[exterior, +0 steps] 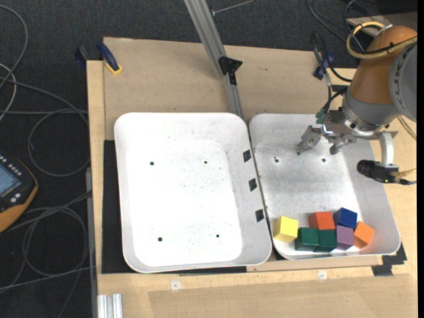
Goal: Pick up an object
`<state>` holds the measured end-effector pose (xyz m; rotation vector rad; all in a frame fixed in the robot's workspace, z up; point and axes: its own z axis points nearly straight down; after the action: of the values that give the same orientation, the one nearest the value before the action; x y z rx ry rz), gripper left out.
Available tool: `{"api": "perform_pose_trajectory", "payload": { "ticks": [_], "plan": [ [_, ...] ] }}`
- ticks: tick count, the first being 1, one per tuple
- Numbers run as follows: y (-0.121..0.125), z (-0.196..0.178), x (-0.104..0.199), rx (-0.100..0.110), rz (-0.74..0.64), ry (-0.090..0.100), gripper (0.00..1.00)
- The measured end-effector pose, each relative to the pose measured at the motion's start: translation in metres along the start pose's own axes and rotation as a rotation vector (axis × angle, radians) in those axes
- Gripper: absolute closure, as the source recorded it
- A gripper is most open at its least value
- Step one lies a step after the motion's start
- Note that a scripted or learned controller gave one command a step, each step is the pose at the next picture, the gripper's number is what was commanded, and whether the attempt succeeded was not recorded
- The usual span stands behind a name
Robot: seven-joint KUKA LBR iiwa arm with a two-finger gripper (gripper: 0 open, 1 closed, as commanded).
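Several small blocks lie bunched along the near edge of the right bin [291, 184]: a yellow block [287, 228], two green blocks [316, 239], a red-orange block [324, 220], a blue block [346, 216], a purple block [345, 235] and an orange block [364, 231]. My gripper [320, 145] hangs over the far part of that bin, well behind the blocks. Its two fingers are spread apart with nothing between them.
The left bin [179, 191] sits beside the right one on the wooden bench. A slanted metal pole [212, 42] rises behind the bins. Blue clamps [109, 57] grip the bench's far edge. Cables lie on the floor to the left.
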<state>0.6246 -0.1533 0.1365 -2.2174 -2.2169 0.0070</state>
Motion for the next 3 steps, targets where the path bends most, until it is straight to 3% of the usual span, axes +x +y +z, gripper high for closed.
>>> {"api": "perform_pose_trajectory", "payload": {
  "ticks": [1,2,3],
  "plan": [
    [0.0,0.039,0.001,-0.002,0.0,0.0,0.0],
    [0.002,0.025,0.001,-0.01,-0.001,0.0,1.0],
    [0.012,-0.027,0.006,-0.015,-0.003,-0.002,1.0]
  ]
}}
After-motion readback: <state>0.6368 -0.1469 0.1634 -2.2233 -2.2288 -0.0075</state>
